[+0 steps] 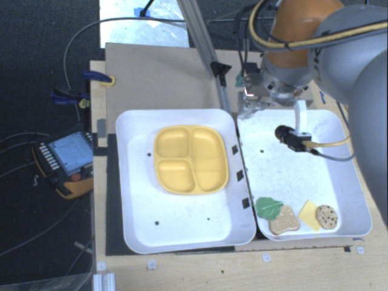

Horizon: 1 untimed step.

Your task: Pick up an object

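Pincer [250,105]: spread cannot be told. Leaf [268,207], toast [284,222], cheese [310,214] and cookie [326,216] lie well apart from it, camera-ward.

Yellow plate [191,160] in left bin [139,223]; leaf [268,207], toast [284,221], cheese [309,214], cookie [326,216] along right bin's [339,162] near edge.

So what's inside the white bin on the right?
The right bin holds a green leaf, toast, cheese and a cookie along its near edge. The arm hides part of its far side.
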### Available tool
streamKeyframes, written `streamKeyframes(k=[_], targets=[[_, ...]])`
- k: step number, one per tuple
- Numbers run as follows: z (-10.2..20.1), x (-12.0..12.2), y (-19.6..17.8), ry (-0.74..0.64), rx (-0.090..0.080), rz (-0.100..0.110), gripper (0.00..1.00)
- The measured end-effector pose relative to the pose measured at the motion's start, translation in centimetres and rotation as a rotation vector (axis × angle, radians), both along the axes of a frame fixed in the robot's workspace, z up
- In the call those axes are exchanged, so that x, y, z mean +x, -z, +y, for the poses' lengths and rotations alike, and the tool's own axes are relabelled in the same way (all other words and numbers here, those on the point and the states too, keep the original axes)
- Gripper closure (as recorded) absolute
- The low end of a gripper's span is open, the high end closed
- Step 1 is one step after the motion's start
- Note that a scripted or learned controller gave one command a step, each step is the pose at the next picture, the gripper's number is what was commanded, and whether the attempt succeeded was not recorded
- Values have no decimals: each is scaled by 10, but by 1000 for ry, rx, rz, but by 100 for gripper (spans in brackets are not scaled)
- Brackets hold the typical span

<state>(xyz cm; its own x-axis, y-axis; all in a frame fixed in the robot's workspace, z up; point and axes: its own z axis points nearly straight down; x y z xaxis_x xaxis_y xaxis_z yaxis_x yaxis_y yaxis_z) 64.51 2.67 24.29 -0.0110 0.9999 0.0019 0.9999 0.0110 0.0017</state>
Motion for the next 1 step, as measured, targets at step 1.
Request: streamKeyframes(k=[1], targets=[[46,1,2,2,0,-1,100]])
